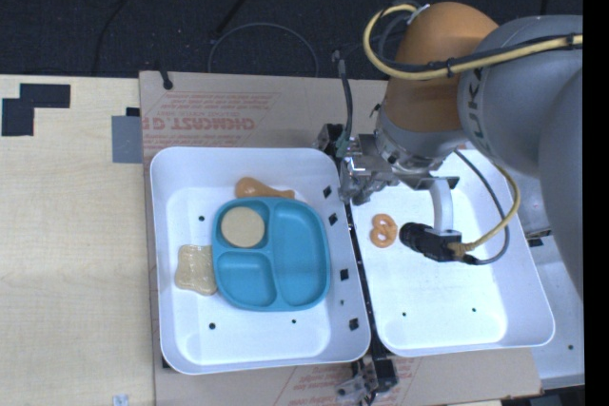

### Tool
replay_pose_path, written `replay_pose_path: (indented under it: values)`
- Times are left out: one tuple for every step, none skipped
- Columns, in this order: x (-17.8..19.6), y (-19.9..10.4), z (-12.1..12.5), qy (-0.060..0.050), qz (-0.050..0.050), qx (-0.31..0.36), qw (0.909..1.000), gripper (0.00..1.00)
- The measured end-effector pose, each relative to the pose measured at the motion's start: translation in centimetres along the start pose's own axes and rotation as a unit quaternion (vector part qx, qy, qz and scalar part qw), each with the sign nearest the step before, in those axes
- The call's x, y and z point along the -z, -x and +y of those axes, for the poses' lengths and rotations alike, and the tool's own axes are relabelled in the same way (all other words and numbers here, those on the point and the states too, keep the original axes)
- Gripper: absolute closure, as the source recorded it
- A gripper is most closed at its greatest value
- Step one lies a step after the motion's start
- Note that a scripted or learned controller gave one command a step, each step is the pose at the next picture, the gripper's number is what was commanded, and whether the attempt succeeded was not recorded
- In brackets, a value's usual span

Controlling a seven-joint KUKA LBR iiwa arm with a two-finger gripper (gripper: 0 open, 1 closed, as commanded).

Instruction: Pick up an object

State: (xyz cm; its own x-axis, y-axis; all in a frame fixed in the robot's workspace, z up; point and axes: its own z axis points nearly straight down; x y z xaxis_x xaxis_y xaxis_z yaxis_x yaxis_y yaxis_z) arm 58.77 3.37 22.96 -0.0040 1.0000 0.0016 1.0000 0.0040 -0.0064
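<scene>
Gripper [354, 178] sits low over the upper left corner of the right bin [476, 338], right by the wall shared with the left bin [181, 176]. Arm [514, 81] comes in from the right of the frame, with its orange band over the top of the right bin. Can't tell if the gripper is open or closed: it's small and cluttered from this angle, and no object is visibly in it.

Likely target is the pretzel [383, 230], the only loose item in the right bin. It lies flat on the bin floor, just below and right of the gripper, close but apart from it. It's a small orange-brown twisted loop with holes, probably a toy food piece. It looks light and thin, so a grasp would likely have to close across the outer edge. The gripper reads as positioned for a descent near it, slightly off toward the wall.

Left bin, centre left of the frame:
- blue plate [285, 271] with three compartments, in the middle of the bin
- round tan disc [242, 226] in the plate's upper left compartment
- orange-tan piece [259, 189] just above the plate's top rim
- pale bread slice [195, 269] against the plate's left edge

All of these are well apart from the gripper. Both bins rest on cardboard on the light table [67, 252]
</scene>
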Motion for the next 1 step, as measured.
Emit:
replay_pose_path:
  values:
    - [-0.89, -4.67, -1.02, 0.000, -0.001, -0.001, 1.0000, 1.00]
